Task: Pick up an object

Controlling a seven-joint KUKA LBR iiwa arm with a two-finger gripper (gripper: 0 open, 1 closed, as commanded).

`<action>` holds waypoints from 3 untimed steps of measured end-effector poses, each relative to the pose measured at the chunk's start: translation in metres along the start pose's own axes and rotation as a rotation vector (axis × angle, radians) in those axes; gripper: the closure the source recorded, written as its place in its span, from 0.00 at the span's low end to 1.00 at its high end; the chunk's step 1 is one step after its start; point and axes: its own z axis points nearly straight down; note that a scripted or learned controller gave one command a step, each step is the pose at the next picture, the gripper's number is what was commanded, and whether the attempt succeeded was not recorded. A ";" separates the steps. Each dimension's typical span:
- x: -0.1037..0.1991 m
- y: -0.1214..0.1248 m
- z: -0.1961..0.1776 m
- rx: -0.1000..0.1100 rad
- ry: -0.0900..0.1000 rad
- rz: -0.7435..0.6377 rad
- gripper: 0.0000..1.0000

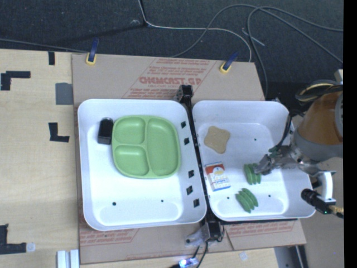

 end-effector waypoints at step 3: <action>0.013 0.011 -0.151 0.005 -0.010 0.001 1.00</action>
